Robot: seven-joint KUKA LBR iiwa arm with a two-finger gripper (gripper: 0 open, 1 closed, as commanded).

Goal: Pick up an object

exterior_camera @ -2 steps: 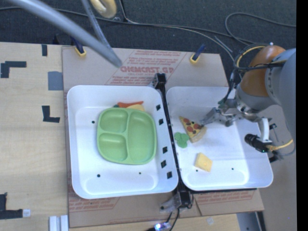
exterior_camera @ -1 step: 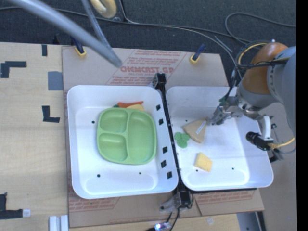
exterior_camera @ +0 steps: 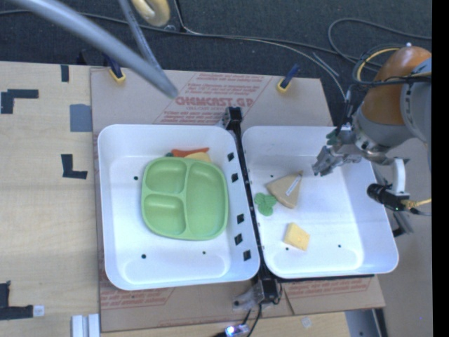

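Cardboard sheet [exterior_camera: 210, 93]: under both bins, printed red.
Yellow clamps [exterior_camera: 116, 73]: pinning the cardboard's far edge.
Black cables [exterior_camera: 280, 44]: trailing beyond the cardboard on dark floor.

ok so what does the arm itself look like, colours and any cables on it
The arm is grey with a rounded orange band above the wrist. Yellow and dark cables loop beside the band. The wrist narrows to a grey metal gripper, and a white bracket with a black fitting hangs beneath the wrist.

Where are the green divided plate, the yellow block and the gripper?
green divided plate [exterior_camera: 185, 197]: camera view, centre ridge.
yellow block [exterior_camera: 297, 236]: camera view, top face.
gripper [exterior_camera: 324, 164]: camera view, fingertip end.
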